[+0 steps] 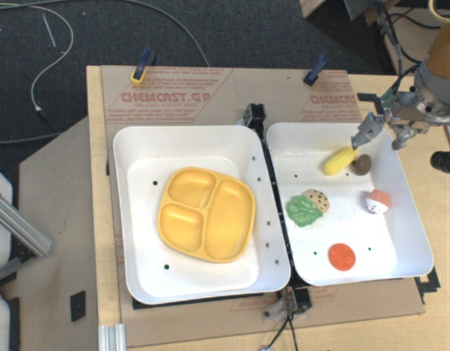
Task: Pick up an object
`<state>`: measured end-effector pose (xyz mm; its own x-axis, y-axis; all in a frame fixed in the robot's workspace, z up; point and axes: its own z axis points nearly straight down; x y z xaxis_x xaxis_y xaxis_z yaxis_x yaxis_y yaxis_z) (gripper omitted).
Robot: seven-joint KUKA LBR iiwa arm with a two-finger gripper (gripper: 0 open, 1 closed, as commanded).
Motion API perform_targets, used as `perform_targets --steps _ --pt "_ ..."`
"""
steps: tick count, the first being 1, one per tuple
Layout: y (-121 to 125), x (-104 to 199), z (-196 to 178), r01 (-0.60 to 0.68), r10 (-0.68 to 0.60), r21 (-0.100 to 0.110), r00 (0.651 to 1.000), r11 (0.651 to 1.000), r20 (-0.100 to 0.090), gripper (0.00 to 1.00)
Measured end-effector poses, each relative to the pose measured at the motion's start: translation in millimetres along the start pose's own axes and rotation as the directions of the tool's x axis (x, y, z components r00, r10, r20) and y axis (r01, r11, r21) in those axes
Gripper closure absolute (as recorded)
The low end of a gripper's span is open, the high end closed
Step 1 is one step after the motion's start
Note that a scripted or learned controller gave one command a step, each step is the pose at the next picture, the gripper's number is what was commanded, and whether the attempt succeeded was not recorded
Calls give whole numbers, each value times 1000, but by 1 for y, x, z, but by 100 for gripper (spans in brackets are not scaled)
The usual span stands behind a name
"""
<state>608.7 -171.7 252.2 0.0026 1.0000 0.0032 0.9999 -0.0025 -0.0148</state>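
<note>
- Camera view gives us red print on the cardboard sheet (210, 90) under the bins: "CHEMCAST GP" reads near its far-left edge, and again, partly cut off, near the far-right edge. Two blue clamps (142, 64) grip that far edge.
- We see the arm (438, 64) reaching in over the right bin's (407, 218) far-right corner, wrist tilted down toward the bin floor.
- We see the gripper (382, 131) with its two fingers spread apart, nothing between them; one finger (366, 131) hangs just above the yellow corn-shaped toy (339, 161).
- That corn toy lies near the right bin's far edge, touching a small brown rounded piece (362, 164).
- Mid-bin toward the left wall, we find a lumpy green leafy toy (304, 212) touching a speckled cookie-like disc (317, 199).
- A small pink-and-white piece (377, 202) sits near the right wall; a flat orange-red disc (342, 257) lies near the near edge.
- Left bin (137, 196) holds a smooth yellow plate (207, 214) with three compartments, about central.
</note>
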Motion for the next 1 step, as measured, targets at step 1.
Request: perform_targets --steps 1 --pt "2 1 -8 3 -3 -14 1000 1000 3 0"
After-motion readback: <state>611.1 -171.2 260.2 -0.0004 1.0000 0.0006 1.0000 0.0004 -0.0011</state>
